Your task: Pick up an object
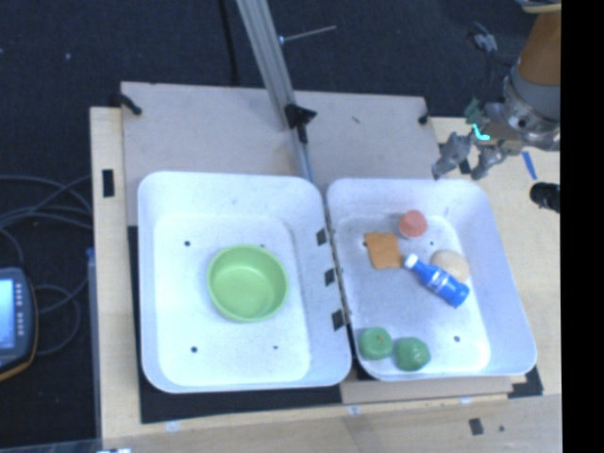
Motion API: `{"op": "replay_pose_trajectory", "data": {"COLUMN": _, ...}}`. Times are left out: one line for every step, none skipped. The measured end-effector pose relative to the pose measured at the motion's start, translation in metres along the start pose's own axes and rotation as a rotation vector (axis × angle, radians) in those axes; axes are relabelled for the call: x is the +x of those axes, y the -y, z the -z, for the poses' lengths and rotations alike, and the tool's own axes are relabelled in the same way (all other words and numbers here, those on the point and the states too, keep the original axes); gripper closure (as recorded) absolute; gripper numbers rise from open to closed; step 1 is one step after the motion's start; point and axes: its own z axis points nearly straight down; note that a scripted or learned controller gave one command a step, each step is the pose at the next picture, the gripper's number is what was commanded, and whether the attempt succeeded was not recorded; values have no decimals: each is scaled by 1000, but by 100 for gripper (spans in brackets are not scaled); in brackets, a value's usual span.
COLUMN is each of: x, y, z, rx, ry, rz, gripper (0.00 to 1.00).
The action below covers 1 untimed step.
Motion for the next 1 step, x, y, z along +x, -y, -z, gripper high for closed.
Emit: {"op": "replay_pose_trajectory", "data": {"x": 0, "y": 0, "z": 0, "rx": 0, "ry": 0, "rz": 0, "gripper": 0}}
